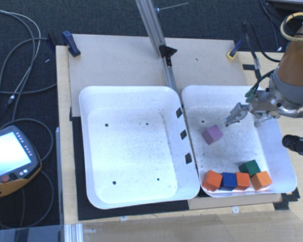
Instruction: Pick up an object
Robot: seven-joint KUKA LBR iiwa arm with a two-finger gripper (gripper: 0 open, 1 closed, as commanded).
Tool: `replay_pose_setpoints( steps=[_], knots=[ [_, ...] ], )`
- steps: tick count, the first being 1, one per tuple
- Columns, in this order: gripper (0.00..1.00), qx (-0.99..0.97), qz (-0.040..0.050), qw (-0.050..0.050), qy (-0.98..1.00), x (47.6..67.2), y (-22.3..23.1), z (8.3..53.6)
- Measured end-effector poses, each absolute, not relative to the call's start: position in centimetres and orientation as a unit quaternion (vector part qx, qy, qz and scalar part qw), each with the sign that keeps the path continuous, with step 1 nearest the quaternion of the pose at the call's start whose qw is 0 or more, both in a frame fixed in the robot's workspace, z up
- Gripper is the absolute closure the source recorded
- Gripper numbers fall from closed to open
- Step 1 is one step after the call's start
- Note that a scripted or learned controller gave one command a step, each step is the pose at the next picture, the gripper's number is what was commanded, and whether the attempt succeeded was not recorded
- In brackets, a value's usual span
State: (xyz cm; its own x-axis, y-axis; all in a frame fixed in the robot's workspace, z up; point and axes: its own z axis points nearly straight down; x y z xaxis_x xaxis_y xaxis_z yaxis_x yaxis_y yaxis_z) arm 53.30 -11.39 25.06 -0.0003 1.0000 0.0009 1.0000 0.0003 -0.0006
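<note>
Under bins (91,105), tan bench (121,59) (dark carpet (91,9))

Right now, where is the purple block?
The purple block lies in the right bin, near its middle, apart from the row of coloured blocks along its near edge.

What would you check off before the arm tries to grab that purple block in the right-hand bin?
1. Purple block stands apart from other things: ok.
2. Gripper is over the right bin, up and right of the block: ok.
3. Gripper directly above the block: not ok.
4. Nothing between the fingers: cannot tell.
5. Orange, blue and green blocks lie clustered at the near wall, out of the path: ok.
</note>
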Motion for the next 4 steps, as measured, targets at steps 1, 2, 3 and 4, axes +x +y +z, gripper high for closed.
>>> replay_pose_setpoints(
  steps=[1,2,3,4],
  knots=[
    [0.00,-0.707,0.0025,0.005,-0.707,53.3,-9.6,10.8],
    [0.00,-0.706,-0.0010,-0.001,-0.708,57.6,-9.2,9.9],
    [0.00,-0.706,-0.0010,-0.002,-0.708,60.7,-10.1,10.0],
    [0.00,-0.707,0.0009,0.002,-0.707,57.9,-8.6,9.9]
  ],
)
